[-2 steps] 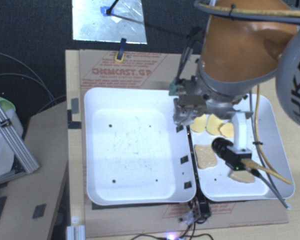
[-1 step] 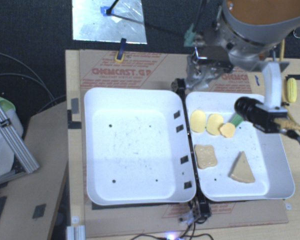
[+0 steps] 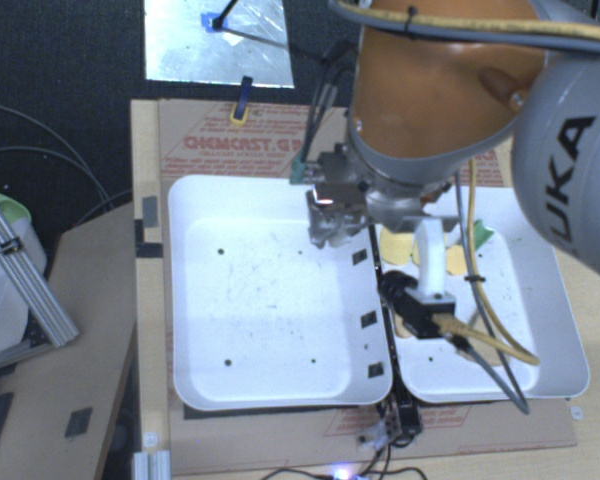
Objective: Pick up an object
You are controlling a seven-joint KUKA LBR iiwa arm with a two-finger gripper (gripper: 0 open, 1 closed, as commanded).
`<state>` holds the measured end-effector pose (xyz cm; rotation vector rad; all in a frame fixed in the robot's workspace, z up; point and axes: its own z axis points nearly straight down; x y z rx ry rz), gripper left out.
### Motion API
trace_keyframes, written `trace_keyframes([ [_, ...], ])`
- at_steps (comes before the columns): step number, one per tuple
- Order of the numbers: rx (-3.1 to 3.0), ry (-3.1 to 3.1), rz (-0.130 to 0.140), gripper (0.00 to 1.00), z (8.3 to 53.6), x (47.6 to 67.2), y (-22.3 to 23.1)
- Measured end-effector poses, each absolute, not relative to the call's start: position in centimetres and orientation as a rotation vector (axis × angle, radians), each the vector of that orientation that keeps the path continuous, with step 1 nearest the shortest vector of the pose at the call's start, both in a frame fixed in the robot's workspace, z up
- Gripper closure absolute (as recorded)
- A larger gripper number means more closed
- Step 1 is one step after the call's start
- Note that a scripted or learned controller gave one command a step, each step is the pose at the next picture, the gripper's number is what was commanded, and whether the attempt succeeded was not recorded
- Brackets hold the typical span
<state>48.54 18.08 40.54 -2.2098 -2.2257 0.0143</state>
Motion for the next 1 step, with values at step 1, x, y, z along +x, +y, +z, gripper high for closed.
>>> trace_keyframes([
  [1,-2.230,-2.217,-0.003,1.00,41.81,50.45,11.26],
])
